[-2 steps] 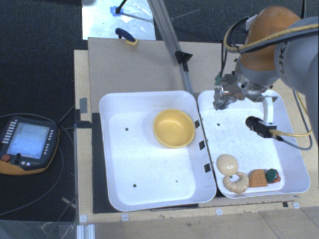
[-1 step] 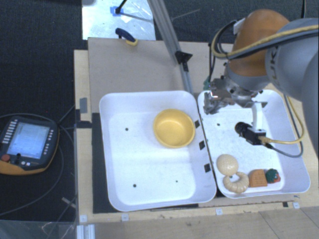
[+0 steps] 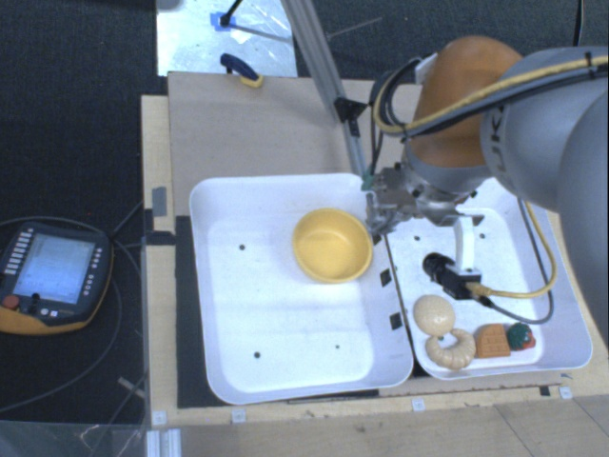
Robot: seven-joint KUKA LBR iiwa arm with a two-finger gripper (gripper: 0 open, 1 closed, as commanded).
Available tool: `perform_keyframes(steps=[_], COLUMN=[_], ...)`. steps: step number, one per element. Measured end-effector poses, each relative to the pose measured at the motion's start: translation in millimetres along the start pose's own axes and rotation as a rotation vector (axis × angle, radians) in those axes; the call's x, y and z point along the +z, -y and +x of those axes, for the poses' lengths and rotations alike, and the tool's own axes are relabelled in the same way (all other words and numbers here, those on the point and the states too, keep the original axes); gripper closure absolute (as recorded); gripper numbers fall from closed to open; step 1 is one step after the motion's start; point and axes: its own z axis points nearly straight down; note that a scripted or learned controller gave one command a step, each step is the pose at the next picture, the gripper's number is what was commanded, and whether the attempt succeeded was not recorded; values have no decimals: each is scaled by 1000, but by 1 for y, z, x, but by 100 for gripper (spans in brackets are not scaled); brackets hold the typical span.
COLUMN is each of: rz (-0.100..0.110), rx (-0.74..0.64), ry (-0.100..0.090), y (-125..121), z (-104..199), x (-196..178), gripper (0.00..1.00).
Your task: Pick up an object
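A yellow bowl (image 3: 330,245) sits upright in the left white bin (image 3: 238,350), towards its far right side. My gripper (image 3: 378,215) hangs at the bowl's right rim, over the divide between the two bins. Nothing shows in its grasp. In the right white bin (image 3: 561,336), at the near end, lie a pale egg-shaped object (image 3: 434,313), a beige ring (image 3: 450,349), an orange block (image 3: 492,341) and a small dark green piece (image 3: 520,335).
The arm's grey and orange body covers the far half of the right bin. A metal pole (image 3: 319,60) slants down behind the gripper. A teach pendant (image 3: 52,274) lies on the floor at left.
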Motion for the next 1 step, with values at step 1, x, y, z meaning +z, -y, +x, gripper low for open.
perform_keyframes(steps=[1], rz=[0], rx=[-1], ry=[0], y=[26], z=[51], x=[4], gripper=[100])
